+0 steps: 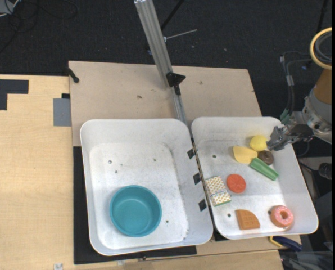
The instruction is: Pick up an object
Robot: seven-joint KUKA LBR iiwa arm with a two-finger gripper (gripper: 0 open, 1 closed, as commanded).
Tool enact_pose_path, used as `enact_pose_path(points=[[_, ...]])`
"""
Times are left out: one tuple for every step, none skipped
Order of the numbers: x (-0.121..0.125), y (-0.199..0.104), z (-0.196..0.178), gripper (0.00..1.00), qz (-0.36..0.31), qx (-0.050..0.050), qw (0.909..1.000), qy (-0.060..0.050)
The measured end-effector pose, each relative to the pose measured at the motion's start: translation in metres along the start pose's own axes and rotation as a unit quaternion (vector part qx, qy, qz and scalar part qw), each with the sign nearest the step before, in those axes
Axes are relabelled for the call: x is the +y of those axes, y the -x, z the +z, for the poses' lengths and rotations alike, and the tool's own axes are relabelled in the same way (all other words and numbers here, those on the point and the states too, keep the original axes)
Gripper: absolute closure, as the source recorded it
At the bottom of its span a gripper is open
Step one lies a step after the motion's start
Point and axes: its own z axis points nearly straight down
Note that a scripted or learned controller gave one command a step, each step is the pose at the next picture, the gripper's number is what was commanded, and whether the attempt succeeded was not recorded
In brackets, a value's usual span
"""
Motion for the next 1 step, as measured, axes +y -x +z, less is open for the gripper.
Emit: enact_pose_path(points=[[0.0057,-0.0498,-0.0058,1.00,0.000,0.000,1.0000,0.000]])
